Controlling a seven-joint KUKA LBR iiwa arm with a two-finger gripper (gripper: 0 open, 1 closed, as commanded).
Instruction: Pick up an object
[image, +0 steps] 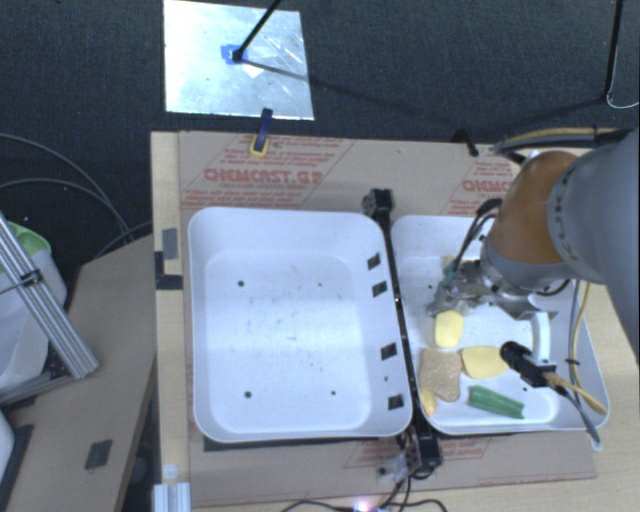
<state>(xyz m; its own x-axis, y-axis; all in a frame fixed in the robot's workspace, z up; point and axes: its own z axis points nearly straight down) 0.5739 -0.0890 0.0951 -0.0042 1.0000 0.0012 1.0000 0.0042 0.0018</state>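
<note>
red "chemcast gp" lettering, upside down, on the brown board (300, 165) under the bins

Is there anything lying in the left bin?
No, the left bin shows bare white floor; the yellow pieces and the green piece lie in the right bin.

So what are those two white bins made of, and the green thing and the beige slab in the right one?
The white bins look like thin moulded plastic: smooth, slightly glossy, with rounded corners and rims. The green thing seems to be plastic or rubber, given its even, saturated colour, though it is too small to be sure. The beige slab has a matte, speckled surface, perhaps foam or sponge; that is a guess.
</note>
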